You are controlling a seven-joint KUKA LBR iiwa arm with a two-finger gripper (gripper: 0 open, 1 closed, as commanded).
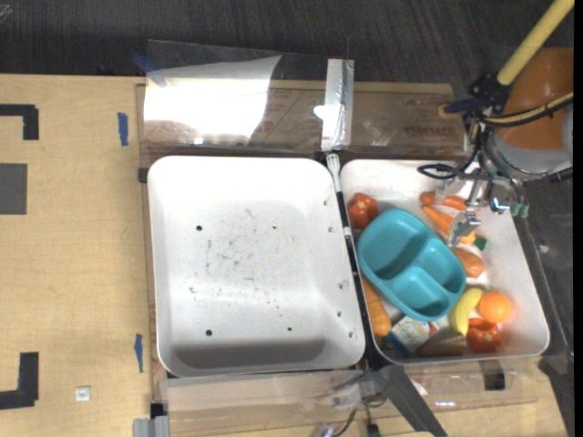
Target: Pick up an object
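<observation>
Tool (466, 218) sits low over the right bin (537, 335), near its upper right part, above the orange pieces beside the blue dish; grip state cannot be told, it is too small and cluttered there. Arm (533, 98) comes in from the right, orange band at the top right corner. Right bin is crowded: blue two-compartment dish (410, 264) tilted across the middle, tomato (362, 209) at its upper left, carrot (441, 215) just under the tool, orange fruit (495, 307) and banana (465, 309) at lower right, a red item (483, 336) below them, another carrot (378, 311) along the left wall. Left bin (246, 262) is beside it, walls touching. Tan surface (64, 244) to the left.
</observation>
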